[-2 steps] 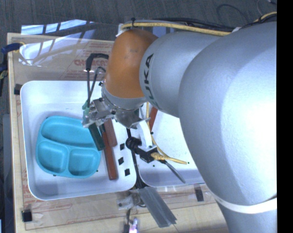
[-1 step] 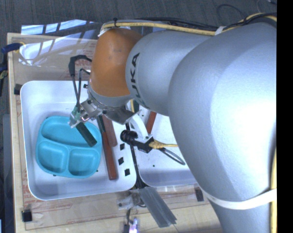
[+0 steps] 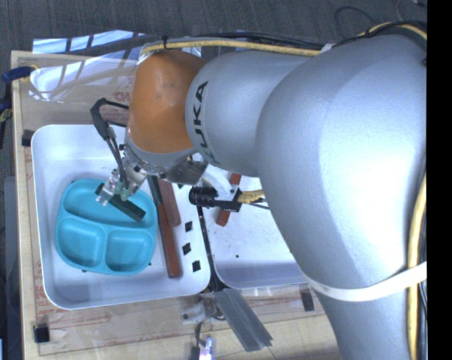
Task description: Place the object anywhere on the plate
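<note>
**Arm over the left bin, pincer at the blue plate**

A dark carpeted floor (image 3: 211,6) surrounds a pale wooden worktop (image 3: 121,317) carrying two shallow white plastic bins side by side. Clear plastic sheeting (image 3: 68,70) lies crumpled along the worktop's far edge.

The arm (image 3: 323,156), smooth grey and bulbous with a glossy orange band (image 3: 162,100) above the wrist, covers most of the right bin (image 3: 255,272) and reaches across to the left one.

The left bin (image 3: 46,156), with rounded corners and low walls, holds a turquoise plastic plate (image 3: 98,238), a rounded, smooth plate split into three compartments. Beside the plate, toward the divider between the bins, a long brown wooden stick (image 3: 169,231) lies lengthwise on the bin floor.

The pincer (image 3: 121,193) sits over the plate's upper right rim. A thin, dark, flat strip (image 3: 132,208) lies slanted across that rim just below the fingertips; whether the pincer is clenched on it or released I cannot tell.

In the right bin, a small reddish-brown block (image 3: 224,216) shows near the arm.
</note>
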### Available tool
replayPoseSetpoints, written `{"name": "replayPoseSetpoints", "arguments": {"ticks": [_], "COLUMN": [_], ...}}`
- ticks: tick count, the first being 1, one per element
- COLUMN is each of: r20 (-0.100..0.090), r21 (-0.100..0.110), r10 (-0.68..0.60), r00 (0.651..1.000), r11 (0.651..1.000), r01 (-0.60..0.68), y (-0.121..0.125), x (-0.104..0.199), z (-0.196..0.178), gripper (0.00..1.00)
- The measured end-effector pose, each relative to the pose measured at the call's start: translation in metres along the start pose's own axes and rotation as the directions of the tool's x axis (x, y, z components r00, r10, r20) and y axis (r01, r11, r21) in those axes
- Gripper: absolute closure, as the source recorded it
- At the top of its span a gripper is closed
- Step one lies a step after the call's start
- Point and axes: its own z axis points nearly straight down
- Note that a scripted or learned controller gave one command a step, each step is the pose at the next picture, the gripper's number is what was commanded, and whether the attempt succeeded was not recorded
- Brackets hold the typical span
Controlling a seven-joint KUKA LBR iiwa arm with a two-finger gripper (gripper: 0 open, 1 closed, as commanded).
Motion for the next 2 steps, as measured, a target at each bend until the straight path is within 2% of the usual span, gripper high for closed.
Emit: {"name": "replayPoseSetpoints", "arguments": {"ticks": [1,2], "r20": [0.0,0.004], "r21": [0.0,-0.009], "r10": [0.0,0.248], "r00": [1.0,0.969], "r11": [1.0,0.969], "r01": [0.0,-0.248], "y": [0.0,0.019], "x": [0.0,-0.004], "z": [0.0,-0.234], "gripper": [0.0,0.0]}}
